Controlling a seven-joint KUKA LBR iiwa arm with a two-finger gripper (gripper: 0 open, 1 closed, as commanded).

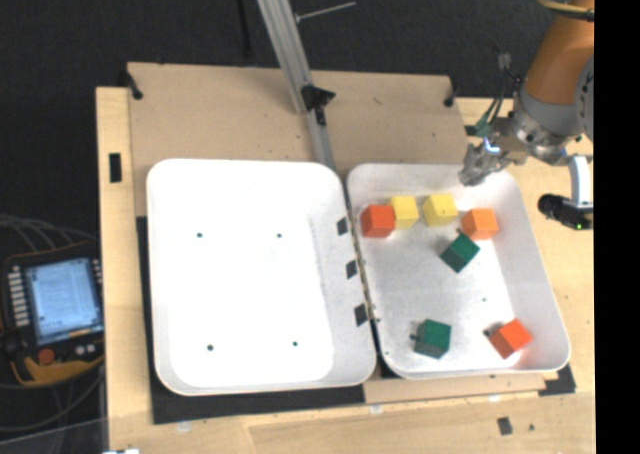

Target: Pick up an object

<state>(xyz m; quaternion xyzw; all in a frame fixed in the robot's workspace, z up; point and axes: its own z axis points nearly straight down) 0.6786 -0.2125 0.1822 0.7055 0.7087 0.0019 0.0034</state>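
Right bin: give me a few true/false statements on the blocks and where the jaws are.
1. All the blocks lie in the right bin. True.
2. There are three yellow blocks. False: there are two, one yellow block and another yellow block, side by side in the row near the far wall.
3. The gripper is above the bin's far right corner area, with no block seen between its jaws. True.
4. Both green blocks touch each other. False: one green block lies mid-bin, the other green block near the front wall, well apart.
5. The left bin holds an orange block. False: the orange ones are all in the right bin.
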